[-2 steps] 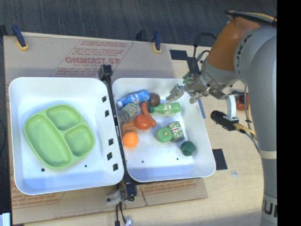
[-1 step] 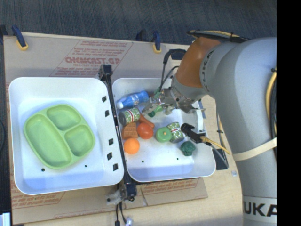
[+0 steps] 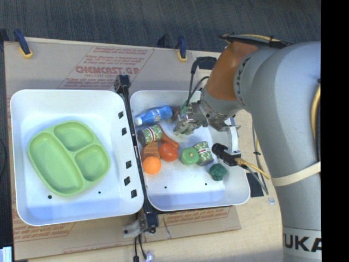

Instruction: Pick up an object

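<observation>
My gripper [image 3: 184,123] hangs over the upper middle of the right bin [image 3: 185,198], just right of a blue bottle [image 3: 154,115] lying on its side. Nothing shows between its fingers. Below it lie a green-labelled can [image 3: 150,134], a red tomato-like ball [image 3: 169,152], an orange ball [image 3: 152,165], a brown piece [image 3: 151,149], a green round piece [image 3: 189,156], a second small can [image 3: 203,152] and a dark green lump [image 3: 217,172].
The left bin [image 3: 32,105] holds a green divided plate [image 3: 68,157]. A black divider with clips runs between the two bins [image 3: 131,146]. The grey arm [image 3: 278,108] covers the right bin's right side.
</observation>
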Controlling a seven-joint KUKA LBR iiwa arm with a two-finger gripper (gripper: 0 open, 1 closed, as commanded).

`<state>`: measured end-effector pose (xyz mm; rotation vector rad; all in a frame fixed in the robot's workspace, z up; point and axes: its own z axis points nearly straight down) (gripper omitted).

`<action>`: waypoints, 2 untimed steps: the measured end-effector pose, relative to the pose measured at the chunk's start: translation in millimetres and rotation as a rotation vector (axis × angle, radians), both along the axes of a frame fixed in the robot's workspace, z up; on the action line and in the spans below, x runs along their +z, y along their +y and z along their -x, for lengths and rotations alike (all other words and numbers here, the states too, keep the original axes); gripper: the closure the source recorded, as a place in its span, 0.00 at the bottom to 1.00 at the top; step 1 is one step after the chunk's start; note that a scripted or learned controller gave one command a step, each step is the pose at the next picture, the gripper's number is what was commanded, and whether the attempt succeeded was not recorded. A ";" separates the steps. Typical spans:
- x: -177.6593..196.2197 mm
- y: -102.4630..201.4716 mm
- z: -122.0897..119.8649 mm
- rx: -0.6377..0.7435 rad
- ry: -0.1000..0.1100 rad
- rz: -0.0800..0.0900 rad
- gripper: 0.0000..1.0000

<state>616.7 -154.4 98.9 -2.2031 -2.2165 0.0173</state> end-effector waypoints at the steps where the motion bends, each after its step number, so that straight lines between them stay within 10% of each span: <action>1: 98.3 -57.4 10.6 -0.002 -0.020 0.005 1.00; 2: 97.3 -56.9 11.0 -0.002 -0.018 0.004 0.00</action>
